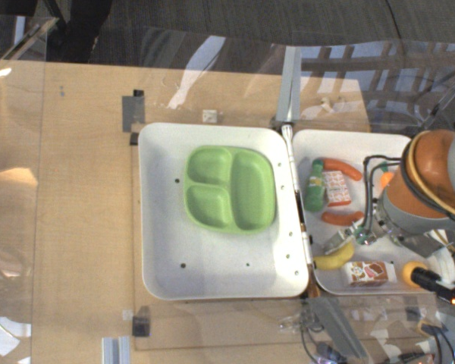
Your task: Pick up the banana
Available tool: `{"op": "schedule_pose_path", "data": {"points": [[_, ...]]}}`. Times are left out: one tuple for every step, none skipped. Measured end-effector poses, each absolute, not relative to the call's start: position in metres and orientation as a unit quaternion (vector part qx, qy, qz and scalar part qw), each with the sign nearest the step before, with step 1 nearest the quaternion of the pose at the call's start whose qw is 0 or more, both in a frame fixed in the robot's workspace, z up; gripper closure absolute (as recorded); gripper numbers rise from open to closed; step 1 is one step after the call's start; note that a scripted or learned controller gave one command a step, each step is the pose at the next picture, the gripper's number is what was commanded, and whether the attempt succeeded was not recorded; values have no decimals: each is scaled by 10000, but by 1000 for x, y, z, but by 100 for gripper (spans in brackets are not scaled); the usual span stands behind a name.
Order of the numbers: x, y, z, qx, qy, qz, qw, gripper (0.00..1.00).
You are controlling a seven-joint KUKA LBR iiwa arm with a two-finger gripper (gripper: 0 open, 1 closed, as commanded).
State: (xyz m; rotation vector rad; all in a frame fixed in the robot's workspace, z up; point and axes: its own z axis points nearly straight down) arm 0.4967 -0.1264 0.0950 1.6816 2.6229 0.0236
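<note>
The banana (334,258) lies in the right bin's (379,136) near-left corner, long axis left-right, just left of and below the fingers (362,235), whose opening I cannot tell.

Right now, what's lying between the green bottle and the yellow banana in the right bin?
In the camera view, a red sausage lies between the green bottle and the yellow banana, in the right white bin.

A green divided plate (231,187) lies in the left bin (159,264). The right bin (326,279) holds a green bottle (315,184), two sausages, small cartons.
</note>
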Motion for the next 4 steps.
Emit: {"op": "schedule_pose_path", "data": {"points": [[501, -128, 108, 5394, 8418, 86, 206, 100], [501, -128, 108, 5394, 8418, 84, 201, 0], [497, -125, 95, 5828, 8125, 70, 140, 0], [501, -125, 108, 5817, 8131, 88, 202, 100]]}}
